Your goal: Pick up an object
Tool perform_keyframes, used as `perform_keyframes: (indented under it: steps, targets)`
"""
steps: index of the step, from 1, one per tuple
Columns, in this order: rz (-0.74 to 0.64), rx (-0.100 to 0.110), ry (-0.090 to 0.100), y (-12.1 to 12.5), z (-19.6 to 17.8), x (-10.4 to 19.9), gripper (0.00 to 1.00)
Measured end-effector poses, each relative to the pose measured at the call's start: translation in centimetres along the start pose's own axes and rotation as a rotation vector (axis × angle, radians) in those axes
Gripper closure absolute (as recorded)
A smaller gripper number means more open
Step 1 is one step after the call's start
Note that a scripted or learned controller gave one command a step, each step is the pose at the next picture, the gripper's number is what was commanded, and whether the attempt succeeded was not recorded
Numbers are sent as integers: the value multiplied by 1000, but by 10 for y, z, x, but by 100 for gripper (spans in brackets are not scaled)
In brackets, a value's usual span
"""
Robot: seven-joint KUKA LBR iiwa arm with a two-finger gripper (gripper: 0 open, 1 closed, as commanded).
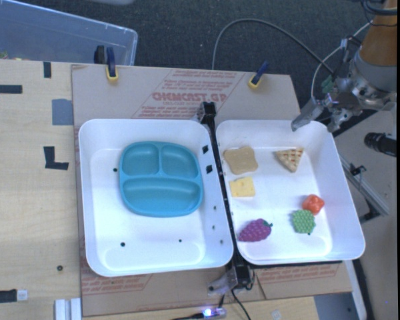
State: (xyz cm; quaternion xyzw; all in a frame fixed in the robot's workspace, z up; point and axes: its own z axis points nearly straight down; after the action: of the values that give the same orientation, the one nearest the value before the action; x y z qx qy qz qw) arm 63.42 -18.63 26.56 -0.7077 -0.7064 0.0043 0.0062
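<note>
Gripper above right bin's far right corner, holding nothing, finger spread unclear; pizza slice nearby.

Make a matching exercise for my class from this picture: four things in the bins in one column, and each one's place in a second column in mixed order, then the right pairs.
Things
1. blue divided plate
2. pizza slice
3. purple grapes
4. tomato

Places
A. right bin, near its front edge, beside the divider
B. right bin, just above the green vegetable
C. left bin
D. right bin, back part, nearest the gripper

Pairs: 1-C, 2-D, 3-A, 4-B

The gripper hovers at the right bin's back corner; the green vegetable lies right of the grapes.
</note>
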Motion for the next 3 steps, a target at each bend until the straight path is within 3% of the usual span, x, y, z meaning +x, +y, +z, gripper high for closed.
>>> perform_keyframes:
  steps: [1, 3]
  targets:
    - [-4, -11, -2, 2, -8, 1, 0]
    - [-3, -7, -2, -14, 92, 0, 0]
